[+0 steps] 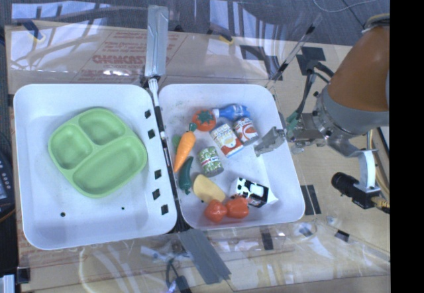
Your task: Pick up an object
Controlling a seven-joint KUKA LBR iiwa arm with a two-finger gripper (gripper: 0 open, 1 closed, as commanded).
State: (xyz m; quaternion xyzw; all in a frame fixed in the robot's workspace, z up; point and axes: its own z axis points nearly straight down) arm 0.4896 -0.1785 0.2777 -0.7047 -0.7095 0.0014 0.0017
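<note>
White right bin (285, 172) holds the toys — cans (233, 136), carrot (184, 150), tomato (228, 209). The gripper (267, 141) hangs at the bin's right side, seemingly empty; whether it is parted I cannot tell. Approach step — next, descend squarely over one piece.

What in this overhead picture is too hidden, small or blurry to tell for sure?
- Gripper, camera view: blurred and small; finger state unreadable.
- Can labels: print too small to read.
- Dark green vegetable: partly covered by the carrot and the yellow piece.
- Arm: cut off by the right side.
</note>
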